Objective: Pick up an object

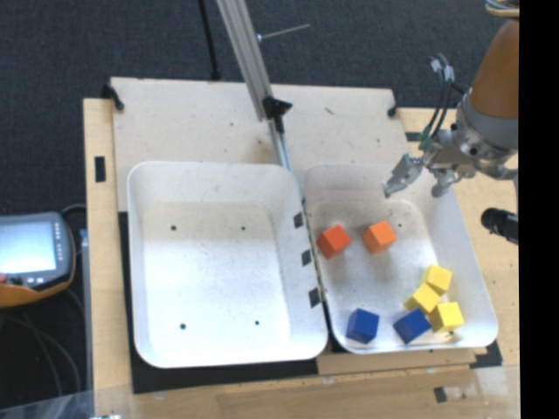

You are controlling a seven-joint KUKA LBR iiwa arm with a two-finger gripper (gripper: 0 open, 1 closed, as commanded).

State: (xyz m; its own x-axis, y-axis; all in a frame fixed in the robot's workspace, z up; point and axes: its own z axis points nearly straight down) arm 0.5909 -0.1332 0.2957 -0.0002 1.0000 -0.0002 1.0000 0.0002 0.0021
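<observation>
Two white bins sit on a wooden bench over dark carpet; the gripper hangs with fingers spread, holding nothing.

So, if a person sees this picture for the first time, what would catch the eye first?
Probably the bright blocks in the right bin: two orange blocks near its middle, two blue blocks at its near edge, and three yellow blocks clustered at its near right corner. Next, the gripper hanging over that bin's far end, apart from every block. The left bin looks plain white beside it.
</observation>
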